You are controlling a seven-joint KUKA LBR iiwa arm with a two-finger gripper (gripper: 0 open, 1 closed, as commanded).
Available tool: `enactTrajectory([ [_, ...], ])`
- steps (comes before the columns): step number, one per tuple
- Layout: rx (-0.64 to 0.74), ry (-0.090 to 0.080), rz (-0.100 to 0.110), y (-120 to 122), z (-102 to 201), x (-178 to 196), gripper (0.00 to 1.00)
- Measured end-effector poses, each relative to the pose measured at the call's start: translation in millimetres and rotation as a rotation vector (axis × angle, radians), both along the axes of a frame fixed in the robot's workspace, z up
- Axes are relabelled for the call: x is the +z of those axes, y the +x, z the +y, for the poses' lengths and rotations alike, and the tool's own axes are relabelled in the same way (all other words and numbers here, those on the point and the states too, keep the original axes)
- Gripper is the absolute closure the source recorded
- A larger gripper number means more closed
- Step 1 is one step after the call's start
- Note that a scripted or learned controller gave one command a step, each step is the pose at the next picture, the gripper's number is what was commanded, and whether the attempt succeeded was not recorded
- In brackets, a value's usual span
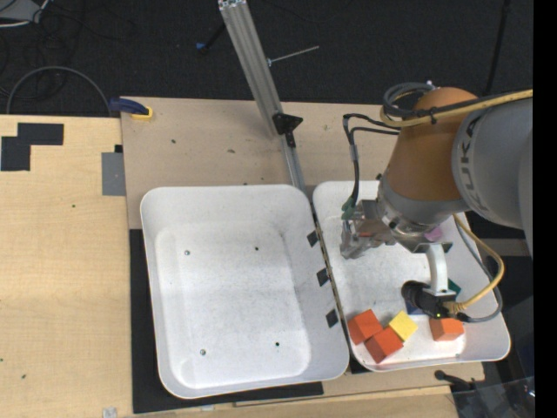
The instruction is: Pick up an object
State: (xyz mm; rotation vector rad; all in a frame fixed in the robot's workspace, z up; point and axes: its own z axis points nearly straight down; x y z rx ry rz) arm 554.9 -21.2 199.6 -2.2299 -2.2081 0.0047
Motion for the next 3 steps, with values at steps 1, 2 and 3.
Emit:
enactTrajectory([
  [1, 0.002, -0.003, -0.004, -44.0, -88.0, 39.4, 1.0],
  [2, 0.013, 0.0, -0.002, 24.5, -56.8, -1.9, 1.0],
  [3, 0.008, 0.001, 0.003, -15.4, -62.4, -10.4, 1.0],
])
